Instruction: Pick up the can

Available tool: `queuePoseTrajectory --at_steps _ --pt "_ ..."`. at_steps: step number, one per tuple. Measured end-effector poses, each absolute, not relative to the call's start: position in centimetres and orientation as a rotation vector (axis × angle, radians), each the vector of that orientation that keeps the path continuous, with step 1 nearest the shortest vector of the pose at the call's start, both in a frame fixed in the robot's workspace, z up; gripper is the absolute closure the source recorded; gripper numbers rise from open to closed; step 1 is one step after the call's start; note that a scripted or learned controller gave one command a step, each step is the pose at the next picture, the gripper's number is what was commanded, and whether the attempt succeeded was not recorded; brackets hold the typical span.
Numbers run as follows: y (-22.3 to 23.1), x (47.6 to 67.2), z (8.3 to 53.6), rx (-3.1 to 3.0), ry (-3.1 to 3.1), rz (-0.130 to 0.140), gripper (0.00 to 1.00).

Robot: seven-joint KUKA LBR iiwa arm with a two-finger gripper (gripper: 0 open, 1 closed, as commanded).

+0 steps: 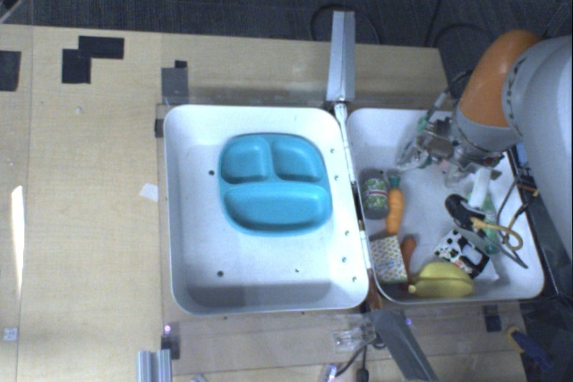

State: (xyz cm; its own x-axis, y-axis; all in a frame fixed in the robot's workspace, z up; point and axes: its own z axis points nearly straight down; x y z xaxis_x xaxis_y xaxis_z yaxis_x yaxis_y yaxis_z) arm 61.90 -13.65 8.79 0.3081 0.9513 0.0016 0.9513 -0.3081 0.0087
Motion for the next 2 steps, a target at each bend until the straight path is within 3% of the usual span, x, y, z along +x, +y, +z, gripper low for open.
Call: queuePoseTrajectory --at_steps 1,2 --pt "-16.7 57.6 8.9 2.570 1.803 0.016 0.00" --pt "-14.5 63.1 13.6 2.722 1.562 0.006 0.00"
